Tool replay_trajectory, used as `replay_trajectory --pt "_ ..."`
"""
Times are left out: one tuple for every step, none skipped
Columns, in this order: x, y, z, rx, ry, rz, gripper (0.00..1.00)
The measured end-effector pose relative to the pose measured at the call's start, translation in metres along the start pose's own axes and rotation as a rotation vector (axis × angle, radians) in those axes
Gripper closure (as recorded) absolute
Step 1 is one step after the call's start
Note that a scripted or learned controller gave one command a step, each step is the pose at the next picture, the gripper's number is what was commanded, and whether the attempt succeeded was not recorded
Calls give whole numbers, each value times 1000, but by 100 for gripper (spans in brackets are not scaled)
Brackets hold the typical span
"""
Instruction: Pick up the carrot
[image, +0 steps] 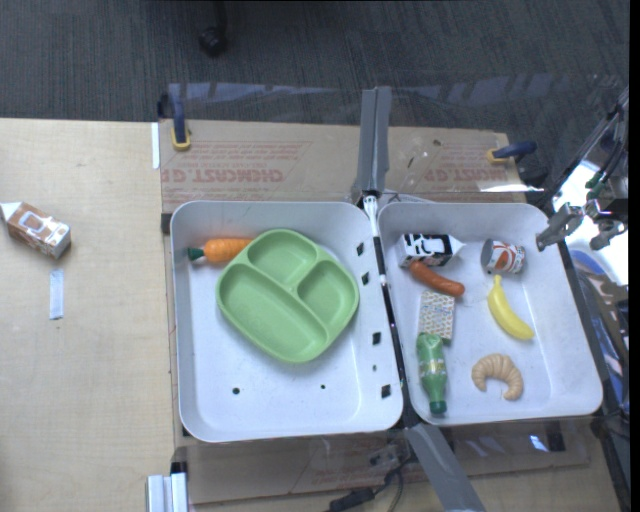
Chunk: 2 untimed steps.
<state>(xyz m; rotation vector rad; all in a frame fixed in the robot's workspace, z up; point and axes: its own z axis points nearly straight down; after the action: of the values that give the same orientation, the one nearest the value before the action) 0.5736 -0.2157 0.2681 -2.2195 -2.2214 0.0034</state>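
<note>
We find the small orange carrot with green top (220, 249) in the left white bin's (200, 400) far corner, touching the green divided plate (288, 294). Our pincer (578, 222) waits well apart, state unclear; we should descend on its bin-wall side.

The arm enters at the right edge of the camera view, in its upper half, where only its end section is visible. The gripper (572, 222) sits at that edge, held high and pointing leftward. Its metal parts are small and partly washed out by glare, so finer detail of the wrist cannot be made out.
</note>
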Motion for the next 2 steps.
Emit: replay_trajectory --pt "48 42 136 -2 0 -314 0" --pt "112 38 174 -2 0 -390 0"
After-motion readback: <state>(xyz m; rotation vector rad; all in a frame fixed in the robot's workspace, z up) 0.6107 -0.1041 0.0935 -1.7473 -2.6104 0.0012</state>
